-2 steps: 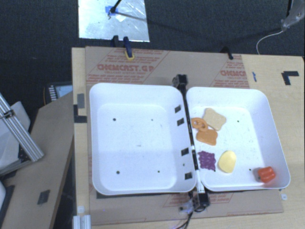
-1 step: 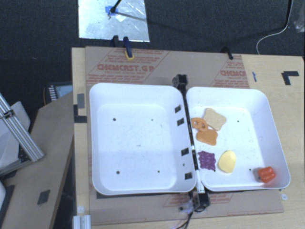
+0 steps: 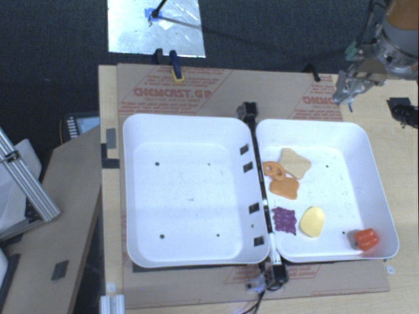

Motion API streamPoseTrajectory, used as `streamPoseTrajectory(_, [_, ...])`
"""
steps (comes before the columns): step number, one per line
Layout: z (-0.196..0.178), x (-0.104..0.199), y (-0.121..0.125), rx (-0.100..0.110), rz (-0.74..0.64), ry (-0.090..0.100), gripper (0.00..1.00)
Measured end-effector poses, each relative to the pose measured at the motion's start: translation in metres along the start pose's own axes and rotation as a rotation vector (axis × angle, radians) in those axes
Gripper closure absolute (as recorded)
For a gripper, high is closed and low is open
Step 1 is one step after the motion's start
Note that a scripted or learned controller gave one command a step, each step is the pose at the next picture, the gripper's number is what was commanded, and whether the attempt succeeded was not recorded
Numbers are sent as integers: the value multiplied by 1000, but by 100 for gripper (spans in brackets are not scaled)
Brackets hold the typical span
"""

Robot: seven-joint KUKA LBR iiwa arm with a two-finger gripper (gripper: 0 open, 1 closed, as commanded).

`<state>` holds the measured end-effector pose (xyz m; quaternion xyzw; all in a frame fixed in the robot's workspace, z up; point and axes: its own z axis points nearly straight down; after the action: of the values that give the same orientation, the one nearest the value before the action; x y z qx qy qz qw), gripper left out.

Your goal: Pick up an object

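Gripper: the gripper (image 3: 345,95) hangs above the bench beyond the far right corner of the right bin (image 3: 366,150), carrying nothing; its finger gap is too small and blurred to judge.
Targets: all objects lie in the right bin, mostly along its left side, near the divider.
Tan piece: the tan piece (image 3: 295,163), flat and bread-like, touches the orange ring (image 3: 274,170).
Orange block: the orange block (image 3: 284,188), rounded and matte, sits just below those two.
Purple cluster: the purple cluster (image 3: 284,220) is bumpy, like grapes.
Yellow piece: the yellow piece (image 3: 312,221), smooth and oval, lies just beside the purple cluster.
Red-orange item: the red-orange item (image 3: 365,239) is small and glossy, alone near the front right corner.
Left bin: the left bin (image 3: 137,175) is smooth white plastic.
Advice: probably aim for the isolated red-orange item or the yellow piece, descend straight, and straddle the narrow axis, well clear of the wall.
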<state>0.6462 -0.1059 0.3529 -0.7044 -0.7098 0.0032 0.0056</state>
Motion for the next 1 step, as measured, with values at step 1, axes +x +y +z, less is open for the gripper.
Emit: streamPoseTrajectory(1, [-8,0,-68,-12,8,-3,100])
